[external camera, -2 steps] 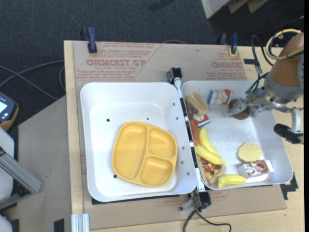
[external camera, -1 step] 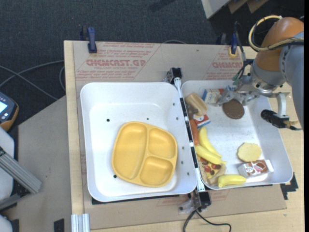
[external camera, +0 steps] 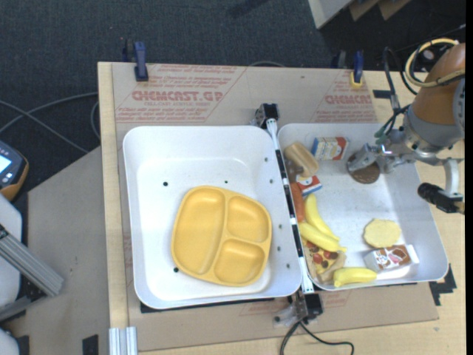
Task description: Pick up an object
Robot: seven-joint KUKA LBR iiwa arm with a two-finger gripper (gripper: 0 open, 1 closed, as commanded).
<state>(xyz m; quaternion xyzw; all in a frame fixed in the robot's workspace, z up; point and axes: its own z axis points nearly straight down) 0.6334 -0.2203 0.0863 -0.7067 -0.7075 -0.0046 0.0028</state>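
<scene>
Hovering over the right bin [external camera: 436, 228], the metal gripper [external camera: 367, 160] pinches a round brown disc [external camera: 364, 173].

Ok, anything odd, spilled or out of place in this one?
Nothing spilled or damaged. The yellow tray lies flat in the left bin. The toy food is crowded along the right bin's left wall, bananas overlapping a pizza slice. The gripper sits over a brown disc.

Grey arm [external camera: 432, 128] with orange band, yellow cable looped above.
</scene>
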